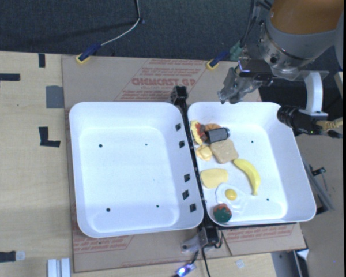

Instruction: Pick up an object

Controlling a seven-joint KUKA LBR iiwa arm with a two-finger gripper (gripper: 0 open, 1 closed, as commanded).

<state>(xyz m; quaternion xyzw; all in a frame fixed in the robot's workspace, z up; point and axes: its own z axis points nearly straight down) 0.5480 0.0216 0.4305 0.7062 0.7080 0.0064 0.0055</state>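
My gripper (229, 94) hangs above the far edge of the right bin (277, 154), with nothing visible between its fingers. Below it, along the bin's left side, lie a dark rectangular block (217, 135), a tan toast slice (225, 152), a yellow banana (248, 175), a pale yellow wedge (213, 178), a fried egg (230, 194) and a green and red round piece (222, 213). Some red and yellow food pieces (198, 130) sit by the divider.
The left bin (127, 166) adjoins the right one, with black clips (187, 178) along the shared edge. Both rest on a cardboard sheet (144, 79) on the wooden bench. Blue and yellow clamps (87, 53) hold the cardboard's far corners.
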